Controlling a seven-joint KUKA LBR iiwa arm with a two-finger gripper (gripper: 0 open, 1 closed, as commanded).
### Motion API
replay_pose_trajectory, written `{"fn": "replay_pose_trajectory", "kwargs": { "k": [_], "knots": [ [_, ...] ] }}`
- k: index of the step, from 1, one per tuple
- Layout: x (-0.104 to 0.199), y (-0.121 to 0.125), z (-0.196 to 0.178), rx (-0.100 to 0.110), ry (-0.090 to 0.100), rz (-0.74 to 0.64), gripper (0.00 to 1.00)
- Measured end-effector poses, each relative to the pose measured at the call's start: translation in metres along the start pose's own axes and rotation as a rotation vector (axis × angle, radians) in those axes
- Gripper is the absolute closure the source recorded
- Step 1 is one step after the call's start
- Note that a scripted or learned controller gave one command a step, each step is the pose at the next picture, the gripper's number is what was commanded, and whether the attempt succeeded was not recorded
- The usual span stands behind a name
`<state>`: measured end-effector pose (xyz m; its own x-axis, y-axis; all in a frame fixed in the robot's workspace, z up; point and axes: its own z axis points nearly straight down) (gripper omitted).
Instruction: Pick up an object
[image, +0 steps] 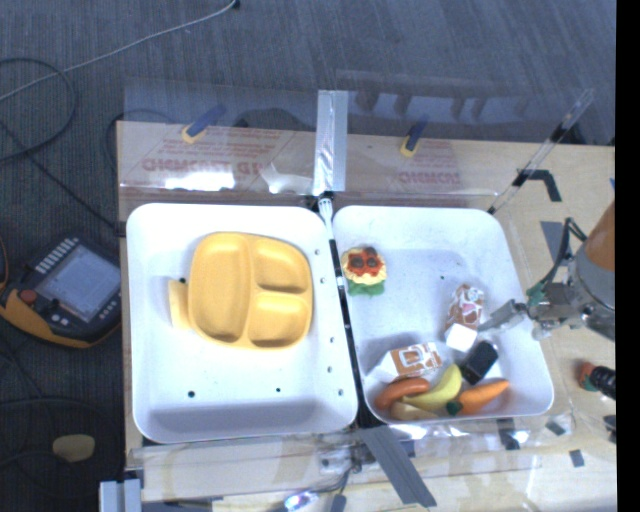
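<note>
no text can be read

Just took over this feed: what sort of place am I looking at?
Likely a robotics lab bench for pick tests: two white bins taped to a board, toy food such as a banana, and a teach pendant on the carpet.

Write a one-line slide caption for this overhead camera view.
Gripper reaches into the right bin above a pile of toy food; the left bin holds a yellow divided tray.

Grey arm (598, 290) low at the right, tool (503, 316) angled leftward.
</note>
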<state>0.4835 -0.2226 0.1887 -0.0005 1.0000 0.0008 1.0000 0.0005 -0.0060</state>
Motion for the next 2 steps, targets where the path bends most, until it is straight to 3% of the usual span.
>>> {"fn": "replay_pose_trajectory", "kwargs": {
  "k": [1,2],
  "knots": [
    [0.038,0.04,0.1,-0.012,-0.001,0.366,0.0],
    [0.033,0.15,0.1,-0.014,-0.005,0.172,0.0]
  ]
}}
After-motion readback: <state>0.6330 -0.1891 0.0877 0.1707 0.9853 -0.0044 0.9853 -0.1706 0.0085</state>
